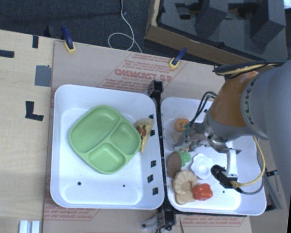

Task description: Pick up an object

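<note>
My gripper [188, 140] reaches down into the right bin [250, 203], at its left half, under the orange band of the wrist. Just below it lie a small green item [184, 157] and a white rounded item [201, 165]. An orange round piece [181, 125] sits just above and left of the gripper. Nearer the bin's front lie a brown oval [173, 163], a tan ridged pastry [184, 183] and a red piece [202, 191]. The arm hides much of the bin's back right.
The left bin [54, 181] holds a green divided plate [105, 139], with a yellow and red wedge [144, 130] by the divider. The black rail [156, 140] between the bins runs close to the gripper's left. Blue clamps [67, 39] pin the cardboard at the back.
</note>
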